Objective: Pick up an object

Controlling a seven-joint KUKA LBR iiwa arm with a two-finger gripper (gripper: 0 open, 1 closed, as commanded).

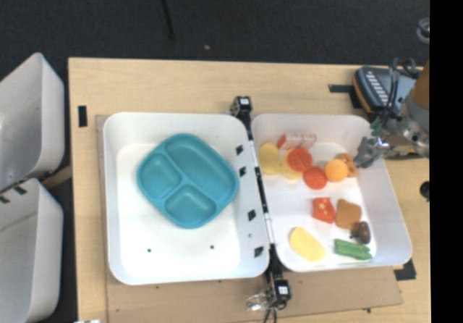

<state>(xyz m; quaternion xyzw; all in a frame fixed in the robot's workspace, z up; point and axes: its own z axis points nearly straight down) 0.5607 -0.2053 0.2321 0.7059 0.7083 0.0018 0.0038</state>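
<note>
A pale wooden table (181, 86) stands on dark carpet and carries two shallow white bins side by side, with white plastic containers (25, 133) just off its left edge. The left white bin (126, 256) holds a teal three-compartment plastic plate (187, 179) lying flat near its middle. The right white bin (383, 227) holds small toy foods: a pale yellow piece (269, 158), two red-orange round pieces (299, 159) (315, 178), an orange ball (336, 170), a red block (323, 209), a brown piece (349, 212), a yellow lemon shape (307, 243) and a green pod (353, 249). The grey hand (367, 149) hangs over this bin's upper right rim, near the orange ball; how far it is open cannot be told. Bare white floor lies around the plate.
</note>
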